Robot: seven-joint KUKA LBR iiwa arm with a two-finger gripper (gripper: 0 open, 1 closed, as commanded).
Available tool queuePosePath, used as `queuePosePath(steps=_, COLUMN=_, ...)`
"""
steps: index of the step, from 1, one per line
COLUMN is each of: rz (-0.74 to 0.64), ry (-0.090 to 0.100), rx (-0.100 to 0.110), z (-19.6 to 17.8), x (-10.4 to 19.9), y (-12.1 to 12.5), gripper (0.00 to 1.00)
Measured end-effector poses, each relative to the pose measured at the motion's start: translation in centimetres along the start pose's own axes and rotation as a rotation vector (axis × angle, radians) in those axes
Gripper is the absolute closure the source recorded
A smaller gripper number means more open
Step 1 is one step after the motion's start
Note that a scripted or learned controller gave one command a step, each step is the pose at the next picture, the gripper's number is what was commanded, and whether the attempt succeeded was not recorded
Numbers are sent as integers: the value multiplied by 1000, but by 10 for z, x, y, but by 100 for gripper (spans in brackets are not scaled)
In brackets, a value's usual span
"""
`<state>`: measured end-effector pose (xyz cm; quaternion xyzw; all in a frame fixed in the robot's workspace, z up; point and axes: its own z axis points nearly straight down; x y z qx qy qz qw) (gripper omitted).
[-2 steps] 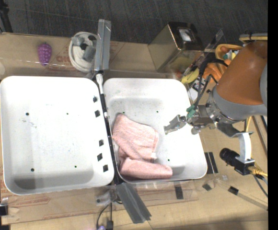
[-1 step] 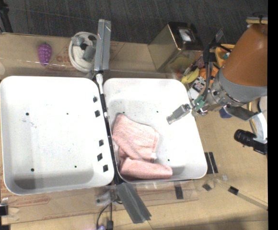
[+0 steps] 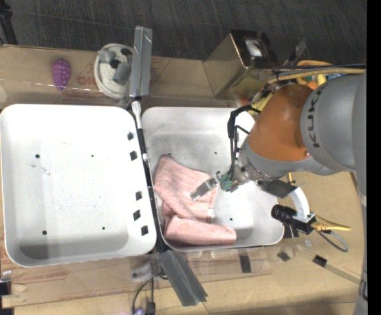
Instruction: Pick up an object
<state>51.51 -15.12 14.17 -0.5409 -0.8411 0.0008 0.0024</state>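
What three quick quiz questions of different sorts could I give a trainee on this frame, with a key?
1. True or false: the pink cloth lies in the left bin.
2. Multiple choice: the gripper is (a) above the cloth's right edge in the right bin, (b) over the left bin, (c) beside the purple object on the bench.
3. Fill in: the band above the arm's wrist is ____.

Key
1. False: it lies in the right bin, against the divider side.
2. a
3. Orange
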Motion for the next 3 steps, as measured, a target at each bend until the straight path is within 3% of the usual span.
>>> queuePosePath(steps=1, rz=-5, ry=-1, rx=-1, z=50, x=-11, y=21, gripper=0)
queuePosePath(steps=2, rz=-9, ry=0, rx=0, z=41, x=-11, y=21, gripper=100)
queuePosePath(steps=3, rz=-209, ry=-3, rx=-3, z=-51, x=37, y=77, gripper=100)
